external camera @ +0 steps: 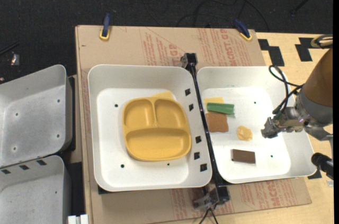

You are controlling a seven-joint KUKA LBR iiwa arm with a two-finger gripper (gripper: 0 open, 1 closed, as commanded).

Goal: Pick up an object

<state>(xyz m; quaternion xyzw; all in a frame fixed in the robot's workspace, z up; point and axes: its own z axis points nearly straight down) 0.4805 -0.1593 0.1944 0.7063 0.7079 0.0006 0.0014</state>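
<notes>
Nearest the camera, a dark brown block (243,155) lies flat in the right bin (275,172). Beyond it sit a small yellow lump (244,133) and a tan brown slab (217,122), well apart from the block. The gripper (271,127) hangs over the right bin's floor, just right of the yellow lump, touching nothing visible; whether it is apart or together cannot be told. Farther back, a green bar (220,108) lies across a yellow piece (214,101). The left bin (106,112) holds a yellow divided plate (157,129). Both bins rest on the desk (143,45)
</notes>
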